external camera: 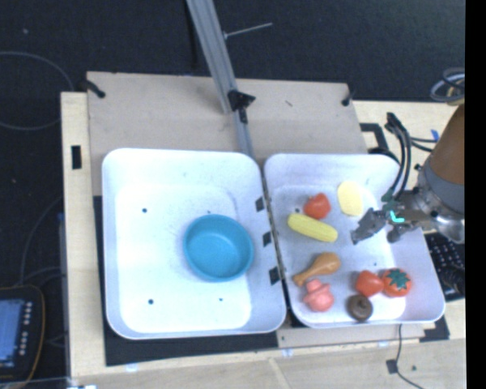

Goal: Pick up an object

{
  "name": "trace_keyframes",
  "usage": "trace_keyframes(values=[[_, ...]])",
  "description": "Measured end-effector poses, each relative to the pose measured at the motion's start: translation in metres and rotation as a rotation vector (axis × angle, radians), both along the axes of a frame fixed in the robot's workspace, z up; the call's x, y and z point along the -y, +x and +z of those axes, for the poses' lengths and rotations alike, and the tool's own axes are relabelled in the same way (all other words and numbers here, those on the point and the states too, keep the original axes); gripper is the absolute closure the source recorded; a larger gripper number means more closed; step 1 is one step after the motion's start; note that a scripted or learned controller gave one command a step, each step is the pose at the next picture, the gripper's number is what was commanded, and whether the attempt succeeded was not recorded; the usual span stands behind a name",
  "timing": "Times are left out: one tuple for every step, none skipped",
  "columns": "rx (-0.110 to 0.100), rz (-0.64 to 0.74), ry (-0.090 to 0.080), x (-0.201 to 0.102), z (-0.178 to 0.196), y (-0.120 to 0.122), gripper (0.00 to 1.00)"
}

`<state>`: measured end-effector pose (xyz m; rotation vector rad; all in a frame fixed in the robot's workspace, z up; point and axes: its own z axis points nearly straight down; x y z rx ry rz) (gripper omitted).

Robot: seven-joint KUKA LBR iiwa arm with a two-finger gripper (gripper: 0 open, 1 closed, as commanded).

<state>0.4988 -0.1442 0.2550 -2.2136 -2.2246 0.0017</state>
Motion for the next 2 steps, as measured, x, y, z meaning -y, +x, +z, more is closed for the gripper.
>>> trace_keyframes(values=[[0.005,0.000,-0.001,0.000,0.002,0.001,0.00],[-0.003,-0.006,-0.003,0.007,-0.042,0.001,0.00]])
